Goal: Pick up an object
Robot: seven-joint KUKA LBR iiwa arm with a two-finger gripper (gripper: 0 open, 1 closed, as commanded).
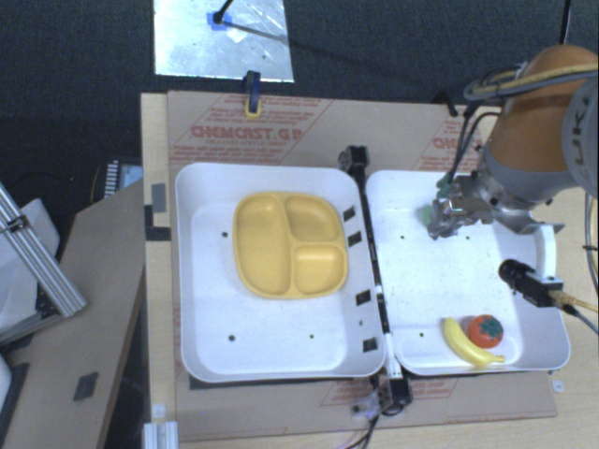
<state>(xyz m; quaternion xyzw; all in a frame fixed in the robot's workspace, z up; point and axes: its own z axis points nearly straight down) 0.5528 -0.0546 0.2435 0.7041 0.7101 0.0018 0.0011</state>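
Arm (pixel 538 148) reaching in from frame right, gripper (pixel 447 218) low over the upper part of the right bin (pixel 412 279); I cannot tell its grip. Banana (pixel 465 343) and red fruit (pixel 485 329) touch at lower right; yellow plate (pixel 288 244) in left bin (pixel 201 325).

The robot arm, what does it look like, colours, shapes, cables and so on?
The arm has a smooth, rounded grey casing with a broad orange band above the wrist. Thin dark cables loop down beside it towards the gripper, which is a small, blocky unit of silvery metal.
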